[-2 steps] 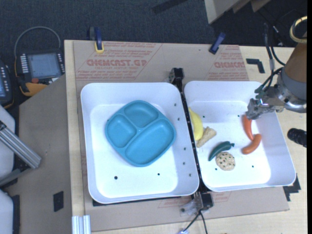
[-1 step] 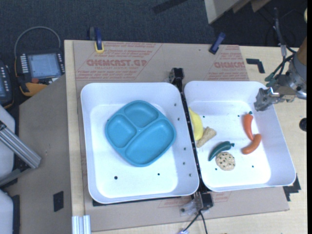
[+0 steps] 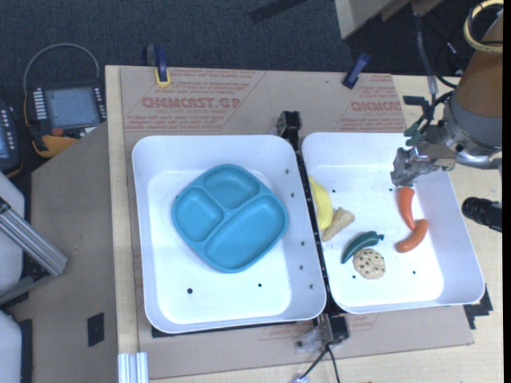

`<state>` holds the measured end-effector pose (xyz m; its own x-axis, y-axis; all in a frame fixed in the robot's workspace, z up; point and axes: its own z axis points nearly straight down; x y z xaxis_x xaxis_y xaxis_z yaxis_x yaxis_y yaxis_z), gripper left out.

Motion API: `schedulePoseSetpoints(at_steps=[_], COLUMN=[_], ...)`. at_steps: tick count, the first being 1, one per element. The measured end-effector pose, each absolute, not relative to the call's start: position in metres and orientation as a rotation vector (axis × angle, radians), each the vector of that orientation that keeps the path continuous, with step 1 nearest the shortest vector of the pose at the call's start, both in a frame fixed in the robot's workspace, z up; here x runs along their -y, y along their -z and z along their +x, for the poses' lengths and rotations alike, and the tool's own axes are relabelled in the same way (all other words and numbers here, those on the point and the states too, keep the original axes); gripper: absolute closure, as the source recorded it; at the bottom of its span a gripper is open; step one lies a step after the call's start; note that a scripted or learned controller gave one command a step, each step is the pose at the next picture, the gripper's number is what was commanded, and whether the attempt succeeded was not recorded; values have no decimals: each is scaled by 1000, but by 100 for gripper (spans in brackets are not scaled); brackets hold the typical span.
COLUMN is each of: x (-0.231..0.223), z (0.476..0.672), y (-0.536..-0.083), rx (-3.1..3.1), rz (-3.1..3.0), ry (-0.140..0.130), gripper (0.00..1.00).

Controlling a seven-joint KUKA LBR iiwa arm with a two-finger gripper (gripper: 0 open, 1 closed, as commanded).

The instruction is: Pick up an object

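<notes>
One fixed cam, mounted above the bench [image 3: 120,214], looking down at a slant from the near side. Far enough back to take in both white bins whole: left bin [image 3: 160,294] w/ blue tray, right bin [image 3: 455,286], plus bench edges, dark floor at far side, some gear at left. Arm [image 3: 479,94] comes in from the right edge.

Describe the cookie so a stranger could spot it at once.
Look in the right bin, toward its near edge. The cookie lies just below the green pepper; it is the one round, tan, speckled item there.
</notes>
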<state>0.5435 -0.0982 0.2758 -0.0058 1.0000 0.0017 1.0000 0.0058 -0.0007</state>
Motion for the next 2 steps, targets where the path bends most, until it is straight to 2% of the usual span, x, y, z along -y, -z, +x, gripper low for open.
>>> schedulePoseSetpoints(at_steps=[1, 2], x=[44, -6], z=[538, 539], y=[-254, -251], rx=[2225, 2226], rz=[-2211, -2212], ry=[-1, 0], gripper=[100, 100])
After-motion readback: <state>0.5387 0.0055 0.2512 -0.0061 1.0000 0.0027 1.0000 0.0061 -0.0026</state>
